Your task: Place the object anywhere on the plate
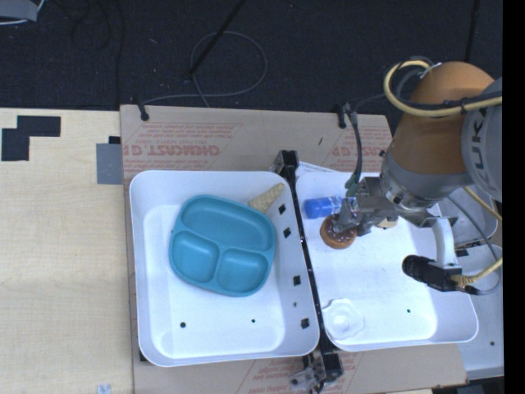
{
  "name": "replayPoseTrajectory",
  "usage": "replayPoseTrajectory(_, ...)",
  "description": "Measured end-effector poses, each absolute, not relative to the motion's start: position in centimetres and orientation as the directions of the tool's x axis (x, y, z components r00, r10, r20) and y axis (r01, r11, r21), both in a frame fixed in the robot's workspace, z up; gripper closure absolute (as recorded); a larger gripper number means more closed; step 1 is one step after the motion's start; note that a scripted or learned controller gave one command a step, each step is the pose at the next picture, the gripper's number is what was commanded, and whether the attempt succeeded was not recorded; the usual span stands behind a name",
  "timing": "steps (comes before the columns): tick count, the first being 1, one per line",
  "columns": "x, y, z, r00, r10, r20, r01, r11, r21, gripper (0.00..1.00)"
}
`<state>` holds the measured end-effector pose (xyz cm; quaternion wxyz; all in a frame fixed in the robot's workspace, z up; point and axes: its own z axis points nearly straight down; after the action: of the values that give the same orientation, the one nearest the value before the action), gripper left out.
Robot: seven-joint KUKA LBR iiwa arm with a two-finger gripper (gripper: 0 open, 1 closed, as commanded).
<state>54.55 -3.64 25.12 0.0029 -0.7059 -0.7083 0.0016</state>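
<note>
- We see the gripper (344,220) low in the right bin (410,318), directly over a brown round object (337,236); we cannot tell its state.
- A blue object (320,208) lies just beside it.
- The blue divided plate (222,245) sits in the left bin (156,302), a tan cone-like piece (267,197) touching its rim.

Two white bins (152,220), one blue plate (221,245), four small objects (336,235).
</note>
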Motion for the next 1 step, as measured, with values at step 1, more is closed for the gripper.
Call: replayPoseTrajectory(1,53.55,1.14,23.54,-0.004,1.0,0.002,1.0,0.004,-0.006,1.0)
